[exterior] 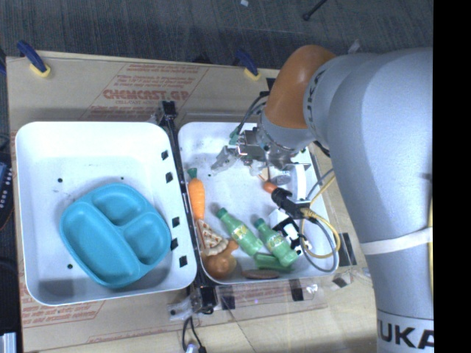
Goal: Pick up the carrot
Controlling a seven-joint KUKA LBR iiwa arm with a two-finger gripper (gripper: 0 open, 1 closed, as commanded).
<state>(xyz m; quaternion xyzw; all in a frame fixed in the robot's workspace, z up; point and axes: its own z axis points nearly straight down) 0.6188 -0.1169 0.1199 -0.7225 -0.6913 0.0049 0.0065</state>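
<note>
The carrot (196, 198) is orange with a green top. It lies along the left wall of the right bin (221, 132), its top pointing to the far side. My gripper (232, 155) hangs over the far middle of that bin, up and to the right of the carrot and apart from it. Nothing shows in its grasp. The grey arm with its orange band (293, 87) covers the bin's right side.
Two green bottles (239, 232) (277, 245), a pizza slice (210, 236) and a brown round item (218, 265) crowd the right bin's near end, just below the carrot. A small orange piece (271, 187) lies near the wrist cables. The left bin holds a blue divided plate (114, 230).
</note>
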